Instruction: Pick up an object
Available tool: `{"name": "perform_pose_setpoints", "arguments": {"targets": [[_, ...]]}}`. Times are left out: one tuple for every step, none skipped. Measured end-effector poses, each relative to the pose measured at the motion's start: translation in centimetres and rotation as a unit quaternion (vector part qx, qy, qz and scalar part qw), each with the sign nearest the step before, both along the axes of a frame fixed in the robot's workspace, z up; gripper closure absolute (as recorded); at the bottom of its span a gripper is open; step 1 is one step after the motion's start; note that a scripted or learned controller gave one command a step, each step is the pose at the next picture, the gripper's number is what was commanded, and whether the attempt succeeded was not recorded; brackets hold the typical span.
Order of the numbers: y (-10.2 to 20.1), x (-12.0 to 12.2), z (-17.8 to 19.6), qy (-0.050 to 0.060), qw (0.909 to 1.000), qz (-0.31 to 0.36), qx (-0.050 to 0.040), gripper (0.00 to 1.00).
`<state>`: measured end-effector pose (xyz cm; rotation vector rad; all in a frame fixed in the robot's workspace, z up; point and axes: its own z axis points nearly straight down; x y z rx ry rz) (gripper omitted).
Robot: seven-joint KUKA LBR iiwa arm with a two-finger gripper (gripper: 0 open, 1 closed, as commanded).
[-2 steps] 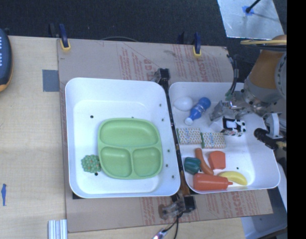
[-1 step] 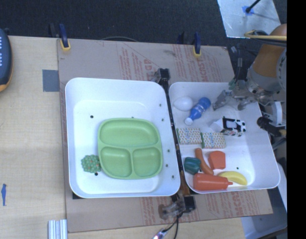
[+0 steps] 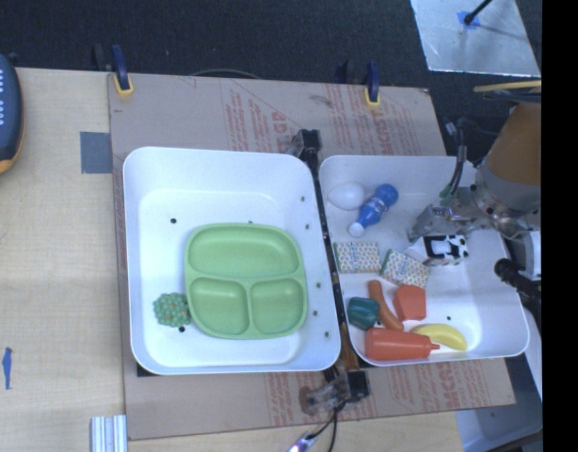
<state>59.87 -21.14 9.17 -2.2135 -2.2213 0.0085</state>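
The right bin point(image 3: 496, 342) holds several small items. Among them are a white egg point(image 3: 345, 195), a blue and white bottle point(image 3: 374, 207), two patterned pads point(image 3: 357, 255), an orange carrot point(image 3: 383, 304) and a red block point(image 3: 410, 301). A teal piece point(image 3: 361, 313), a yellow banana point(image 3: 441, 335) and a red pepper point(image 3: 398, 345) lie there too. A black-and-white toy point(image 3: 446, 247) lies at the bin's right middle. My gripper point(image 3: 438, 224) hangs low over the bin, right above and touching or nearly touching that toy.
The left bin point(image 3: 148, 337) carries a green divided plate point(image 3: 244, 279) and a green broccoli-like toy point(image 3: 171, 309) beside it. The arm's orange band point(image 3: 515, 149) rises over the right bin's far right corner. A blue-grey device point(image 3: 2, 111) sits at the bench's left edge.
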Motion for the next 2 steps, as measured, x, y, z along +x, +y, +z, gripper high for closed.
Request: {"name": "perform_pose_setpoints", "arguments": {"targets": [[0.0,4.9,0.1,-0.005,1.0,0.001,-0.0006,0.0],[-0.1,-1.1,0.0,0.0,1.0,0.0,-0.0001,0.0]]}}
